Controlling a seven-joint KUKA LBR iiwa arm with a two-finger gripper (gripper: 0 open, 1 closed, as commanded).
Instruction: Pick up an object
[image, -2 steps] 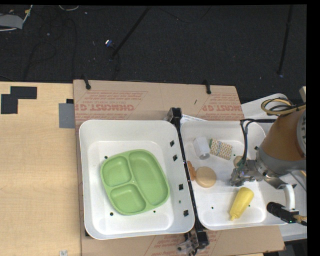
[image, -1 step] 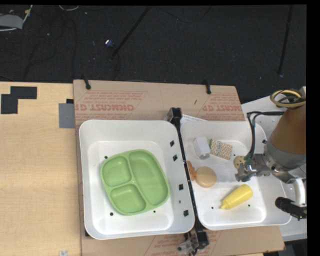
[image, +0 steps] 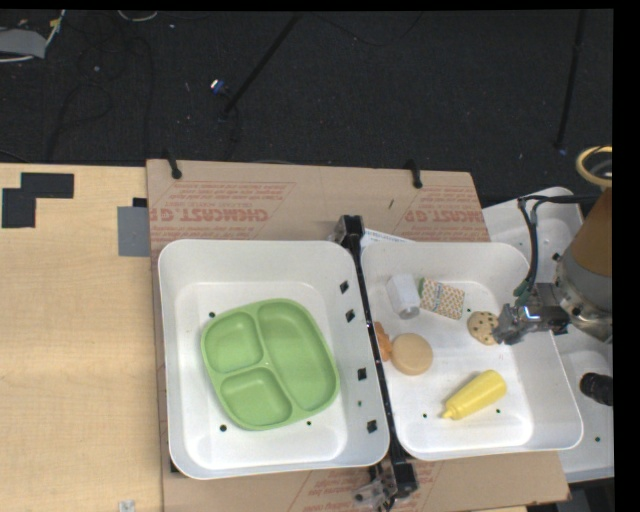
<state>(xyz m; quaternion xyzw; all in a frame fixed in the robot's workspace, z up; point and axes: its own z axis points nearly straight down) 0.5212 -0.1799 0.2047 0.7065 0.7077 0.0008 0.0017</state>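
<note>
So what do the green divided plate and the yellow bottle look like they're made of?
Green plate: looks like moulded plastic, matte to lightly glossy, one even colour with rounded compartment ridges. Yellow bottle: probably smooth plastic, uniform yellow with a soft sheen; too small here to be sure.

Robotics laboratory bench, seen from a fixed overhead camera. Two shallow white bins (image: 262, 262) set side by side at frame centre on flattened printed cardboard (image: 300, 200), itself laid over a pale wood-grain tabletop (image: 70, 340) marked with black and grey tape patches at upper left. Loose cables (image: 250, 70) trailing across dark floor along the top of the frame. Grey arm with orange band (image: 590, 250) and exposed wiring entering at right edge. Toy-like test objects, including a green divided plate (image: 268, 362).
</note>
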